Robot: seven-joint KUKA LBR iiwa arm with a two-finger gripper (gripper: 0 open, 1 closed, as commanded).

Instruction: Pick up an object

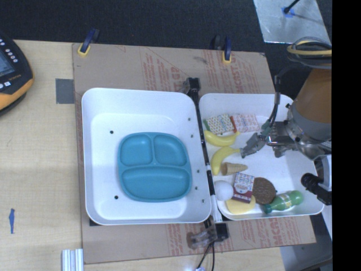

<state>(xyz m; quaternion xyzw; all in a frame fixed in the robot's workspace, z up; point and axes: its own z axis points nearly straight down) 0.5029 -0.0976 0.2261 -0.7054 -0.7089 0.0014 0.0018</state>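
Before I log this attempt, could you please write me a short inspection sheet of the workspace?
Surface: wooden bench under a cardboard sheet held by clamps.
Job's things: right bin holds two bananas, ice-cream cone, egg, cookie, green bottle, small packets.
Clutter: left bin holds a blue divided plate.
Gripper: gripper low over the right bin, beside the bananas.
Cables: yellow-black cable coil at upper right.
Surroundings: yellow pendant at left; dark floor.
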